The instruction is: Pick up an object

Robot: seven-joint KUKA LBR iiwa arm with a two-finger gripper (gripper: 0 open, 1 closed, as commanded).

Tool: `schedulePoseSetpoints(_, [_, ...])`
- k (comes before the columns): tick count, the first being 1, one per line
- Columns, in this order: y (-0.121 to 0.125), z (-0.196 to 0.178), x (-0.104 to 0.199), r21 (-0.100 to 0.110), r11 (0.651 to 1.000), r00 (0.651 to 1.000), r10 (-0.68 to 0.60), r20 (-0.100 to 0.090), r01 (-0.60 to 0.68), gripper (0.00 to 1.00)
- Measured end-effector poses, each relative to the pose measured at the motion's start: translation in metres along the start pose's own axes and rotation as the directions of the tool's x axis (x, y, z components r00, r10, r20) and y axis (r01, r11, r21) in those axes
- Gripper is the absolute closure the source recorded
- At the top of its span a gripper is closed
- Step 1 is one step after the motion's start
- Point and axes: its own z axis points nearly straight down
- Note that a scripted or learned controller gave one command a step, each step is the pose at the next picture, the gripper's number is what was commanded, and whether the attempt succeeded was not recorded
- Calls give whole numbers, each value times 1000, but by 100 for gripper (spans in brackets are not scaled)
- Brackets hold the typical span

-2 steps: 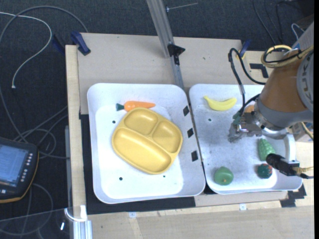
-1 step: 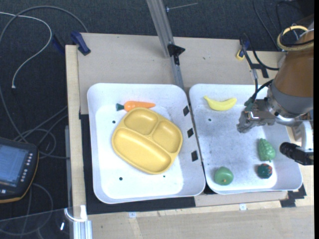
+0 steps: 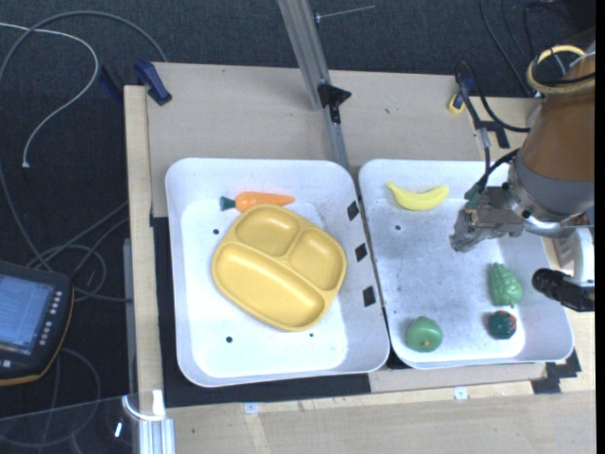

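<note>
Banana (image 3: 418,196): loose in right bin (image 3: 430,282), nearest target.
Gripper (image 3: 470,232): low beside it, grasping nothing; finger state unclear.

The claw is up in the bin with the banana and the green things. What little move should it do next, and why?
Probably slide toward the banana and lower. The claw hangs over bare floor in the right bin with nothing between its fingers, and the banana looks nearest, lying apart from the other toys.

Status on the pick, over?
Gripper low over right white bin, nothing seen between its fingers. Nearest: yellow toy banana, green leafy toy vegetable. Nothing blocking.
</note>
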Motion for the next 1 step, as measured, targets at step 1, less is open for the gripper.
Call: schedulePoseSetpoints(1, [37,-3,52,-1,1000,1000,-6,-2,6,100])
